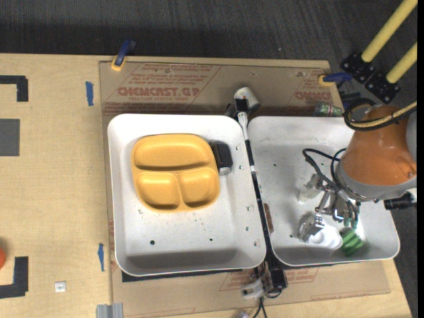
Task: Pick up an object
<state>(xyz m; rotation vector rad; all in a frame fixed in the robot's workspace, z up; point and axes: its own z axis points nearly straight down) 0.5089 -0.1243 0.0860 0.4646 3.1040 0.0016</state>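
Note:
My gripper (323,218) is low in the right bin (285,144), near its front right corner, under the arm's orange band (381,156). A small green object (353,241) lies right beside it, against the bin's front wall. A white object (326,240) rests just left of the green one, directly below the gripper and partly covered by it. In the left bin (126,197) sits a yellow divided plate (175,171) with a small dark object (222,156) at its right edge.
The bins meet at a central ridge (255,184). Black cables (318,158) trail from the wrist over the right bin's floor. Yellow poles (394,25) with black clamps stand at the back right. Blue clips (122,53) hold the cardboard sheet.

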